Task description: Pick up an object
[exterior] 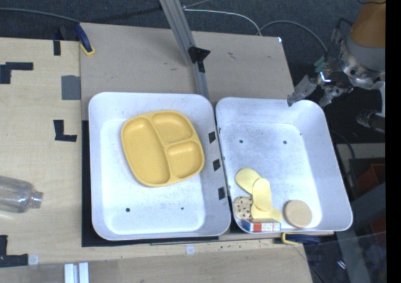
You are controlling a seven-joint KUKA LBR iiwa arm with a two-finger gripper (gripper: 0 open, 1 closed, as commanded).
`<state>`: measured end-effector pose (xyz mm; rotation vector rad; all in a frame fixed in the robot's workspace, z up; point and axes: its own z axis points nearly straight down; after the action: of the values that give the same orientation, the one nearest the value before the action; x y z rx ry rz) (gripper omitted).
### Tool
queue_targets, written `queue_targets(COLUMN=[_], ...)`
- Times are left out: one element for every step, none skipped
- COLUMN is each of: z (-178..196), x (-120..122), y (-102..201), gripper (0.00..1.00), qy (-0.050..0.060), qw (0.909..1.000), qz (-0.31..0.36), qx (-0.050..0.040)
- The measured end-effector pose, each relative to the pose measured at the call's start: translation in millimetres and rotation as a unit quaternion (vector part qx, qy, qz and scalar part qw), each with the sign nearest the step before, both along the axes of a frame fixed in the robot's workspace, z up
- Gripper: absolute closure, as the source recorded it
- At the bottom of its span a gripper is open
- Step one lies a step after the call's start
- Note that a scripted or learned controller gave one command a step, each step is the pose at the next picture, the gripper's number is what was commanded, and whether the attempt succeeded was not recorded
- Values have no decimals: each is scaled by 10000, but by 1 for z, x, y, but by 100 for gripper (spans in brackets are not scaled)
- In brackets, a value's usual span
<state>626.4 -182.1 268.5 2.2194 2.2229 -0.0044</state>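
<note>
Gripper (308, 92) parked at roughly 2 o'clock in frame, hanging over the far right corner rim of the right bin (326, 150), nothing between the fingers; too small and dark to tell open from closed. Arm (368, 31) behind it at 2 o'clock, orange band up top, grey wrist below. Moving outward, bin contents clustered at the near edge, about 5 o'clock: pale yellow banana-shaped pieces (255, 189) lying flat, overlapping each other; round tan disc (298, 213) just beside them toward 3 o'clock; speckled cookie-like round (242, 206) touching the yellow pieces on the 9 o'clock side; flat red-and-white box (260, 226) along the near wall, partly under the yellow pieces. All well apart from the gripper. Left bin (103, 150) at about 7 o'clock, holding a yellow three-compartment plate (163, 147) lying flat in its far half. Grey metal rail (177, 19) slanting from 12 o'clock down to the gap between bins. Clear plastic bottle (17, 194) lying on its side on the wooden bench (37, 119) at 9 o'clock.
</note>
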Motion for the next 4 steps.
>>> queue_targets(z=[-5, -99, -50, -147], x=[-72, -110, -67, -68], y=[19, 28, -16, 82], gripper=[0, 0, 0, 0], qy=[20, 50, -35, 36], qw=[10000, 10000, 10000, 10000], qz=[-19, -10, -6, 30], qx=[11, 24, -7, 34])
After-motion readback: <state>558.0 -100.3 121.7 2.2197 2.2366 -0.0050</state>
